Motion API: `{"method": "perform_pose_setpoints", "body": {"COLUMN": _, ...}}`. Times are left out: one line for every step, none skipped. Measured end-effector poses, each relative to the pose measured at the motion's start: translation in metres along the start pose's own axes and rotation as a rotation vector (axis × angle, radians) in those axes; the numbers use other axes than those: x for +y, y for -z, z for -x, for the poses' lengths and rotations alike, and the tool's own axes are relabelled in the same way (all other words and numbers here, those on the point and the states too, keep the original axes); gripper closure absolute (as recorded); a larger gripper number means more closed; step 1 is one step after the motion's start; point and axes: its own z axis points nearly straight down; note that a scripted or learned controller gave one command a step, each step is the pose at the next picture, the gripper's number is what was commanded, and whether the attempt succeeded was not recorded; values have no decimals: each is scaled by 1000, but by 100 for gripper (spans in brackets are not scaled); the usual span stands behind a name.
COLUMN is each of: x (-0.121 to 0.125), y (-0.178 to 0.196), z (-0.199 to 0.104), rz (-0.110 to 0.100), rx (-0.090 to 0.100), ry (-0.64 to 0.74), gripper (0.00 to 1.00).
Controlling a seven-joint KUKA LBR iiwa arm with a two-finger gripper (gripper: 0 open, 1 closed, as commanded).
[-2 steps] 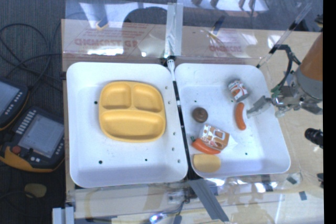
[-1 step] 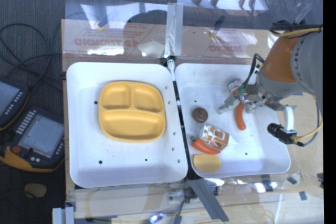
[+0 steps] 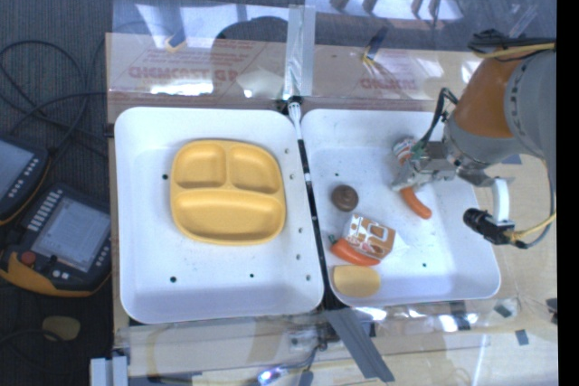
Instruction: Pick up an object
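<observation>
My gripper (image 3: 409, 169) hangs low over the right bin (image 3: 470, 271), in its upper middle part. Just below it, touching or nearly touching its tip, lies a small orange sausage-shaped piece (image 3: 418, 203). To the left rests a brown round object (image 3: 345, 196). Nearer the front sit a printed white and orange packet (image 3: 370, 236), an orange carrot-like piece (image 3: 351, 255) partly under it, and a pale yellow lump (image 3: 356, 281) at the bin's front wall. The view does not show any object held in the gripper.
The left bin (image 3: 145, 285) bears a yellow divided plate (image 3: 228, 192). A ridge (image 3: 308, 194) separates the two bins. The arm's grey body with its orange band (image 3: 493, 99) overhangs the right bin's far right corner, and a black cable connector (image 3: 484, 224) hangs by the right wall.
</observation>
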Motion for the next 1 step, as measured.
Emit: {"method": "perform_pose_setpoints", "body": {"x": 62, "y": 125, "z": -69, "rz": -13, "rx": 2, "ry": 0, "gripper": 100}}
